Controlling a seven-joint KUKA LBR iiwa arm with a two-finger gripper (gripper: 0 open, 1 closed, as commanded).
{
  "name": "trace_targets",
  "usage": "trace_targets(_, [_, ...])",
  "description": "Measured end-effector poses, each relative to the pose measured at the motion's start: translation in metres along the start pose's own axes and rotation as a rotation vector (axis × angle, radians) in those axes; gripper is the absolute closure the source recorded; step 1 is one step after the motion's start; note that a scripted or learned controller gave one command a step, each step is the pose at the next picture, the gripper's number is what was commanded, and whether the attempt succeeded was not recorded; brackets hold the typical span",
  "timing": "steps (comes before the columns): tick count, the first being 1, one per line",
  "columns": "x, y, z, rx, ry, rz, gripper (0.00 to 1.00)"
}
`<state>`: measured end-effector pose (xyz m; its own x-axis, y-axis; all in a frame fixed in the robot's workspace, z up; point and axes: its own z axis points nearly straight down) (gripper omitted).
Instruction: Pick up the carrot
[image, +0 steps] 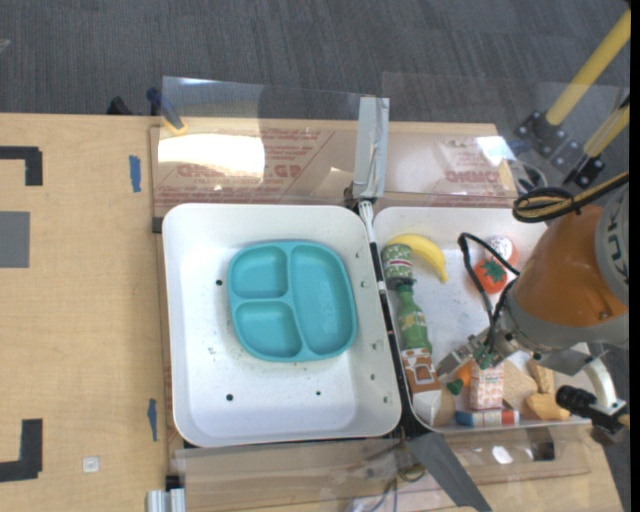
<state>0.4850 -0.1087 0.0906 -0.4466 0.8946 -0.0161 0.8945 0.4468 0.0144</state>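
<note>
The carrot looks like a small orange piece with a green end, lying in the right bin near its front, between a brown carton and a pink box. My gripper reaches down from the right and hangs just above and slightly right of the carrot, very close to it. The orange wrist band and grey arm hide the bin's right side. From this angle I cannot see whether anything is between the jaws.
In the right bin lie a banana, a green bottle, a brown carton, a pink box, a red-orange item and a yellow toy. The left bin holds a teal divided plate.
</note>
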Motion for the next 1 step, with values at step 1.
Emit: trace_targets(1, [-0.0002,0.0022,-0.0107,-0.005,-0.001,-0.002,1.00])
